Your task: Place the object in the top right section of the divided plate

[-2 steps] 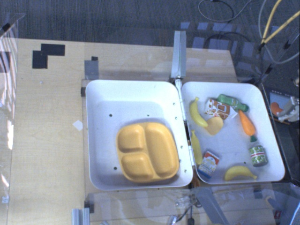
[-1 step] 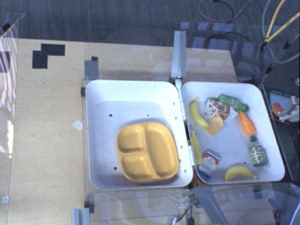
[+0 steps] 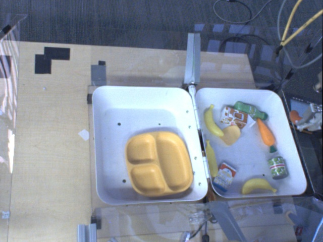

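The yellow divided plate (image 3: 159,162) lies in the left bin (image 3: 108,135), towards its front right. It has two small sections on its left and one long section on its right, all bare. The loose objects lie in the right bin (image 3: 287,135): a banana (image 3: 212,122), a printed carton (image 3: 234,117), a green bottle (image 3: 249,109), a carrot (image 3: 265,132), a pale round piece (image 3: 231,134), a green can (image 3: 277,167), a second banana (image 3: 258,186) and a small carton (image 3: 224,176). A grey and orange part of my gripper (image 3: 308,118) shows at the right edge, outside the bins.
A raised metal divider (image 3: 192,64) runs back from the seam between the bins. The wooden bench (image 3: 50,150) lies bare to the left. Cables (image 3: 298,29) hang at the back right, beyond the bench.
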{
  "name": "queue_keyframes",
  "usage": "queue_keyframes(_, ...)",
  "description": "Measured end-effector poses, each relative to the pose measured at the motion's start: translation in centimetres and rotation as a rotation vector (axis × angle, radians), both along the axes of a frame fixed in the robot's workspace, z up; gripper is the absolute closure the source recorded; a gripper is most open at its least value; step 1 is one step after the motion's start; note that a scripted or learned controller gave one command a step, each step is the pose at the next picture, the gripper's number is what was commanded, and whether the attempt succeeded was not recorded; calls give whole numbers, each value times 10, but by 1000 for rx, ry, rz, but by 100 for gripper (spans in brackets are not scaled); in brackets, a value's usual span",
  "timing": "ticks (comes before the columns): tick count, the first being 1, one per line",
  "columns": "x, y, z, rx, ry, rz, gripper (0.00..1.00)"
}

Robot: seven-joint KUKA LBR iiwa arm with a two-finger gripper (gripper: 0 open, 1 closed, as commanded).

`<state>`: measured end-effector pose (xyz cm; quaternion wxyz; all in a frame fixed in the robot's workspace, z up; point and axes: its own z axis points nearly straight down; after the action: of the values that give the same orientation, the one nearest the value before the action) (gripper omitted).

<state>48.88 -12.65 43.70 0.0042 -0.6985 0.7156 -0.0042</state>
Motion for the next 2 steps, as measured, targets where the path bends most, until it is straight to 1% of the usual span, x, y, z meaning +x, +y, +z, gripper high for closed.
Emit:
queue_keyframes(1, 0, -8, 0, 0, 0, -14, 100)
queue_keyframes(2, 0, -8, 0, 1, 1, -43, 100)
